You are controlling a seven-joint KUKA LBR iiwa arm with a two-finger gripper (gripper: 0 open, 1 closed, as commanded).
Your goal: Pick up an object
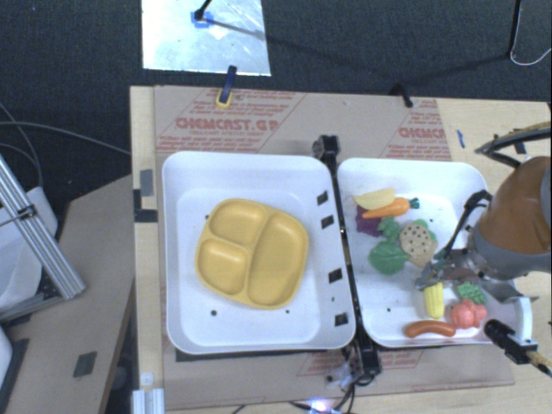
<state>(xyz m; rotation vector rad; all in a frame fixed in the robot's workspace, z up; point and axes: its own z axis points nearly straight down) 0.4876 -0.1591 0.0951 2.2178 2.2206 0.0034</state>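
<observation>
Red lettering reading "CHEMCAST" is printed twice on the brown sheet (259,115) lying on the surface, just behind the two bins. The left bin (177,257) holds a yellow compartment plate (253,253). To that plate's right, the right bin (466,175) carries toy food: an orange carrot (392,207) over a purple piece (371,225), green lettuce (387,258), a speckled tan cookie (417,241), a yellow corn cob (434,299), a red tomato (467,314) and a reddish sausage (429,329). The tool (440,274) sits just above the corn; whether it is open or closed cannot be told.
</observation>
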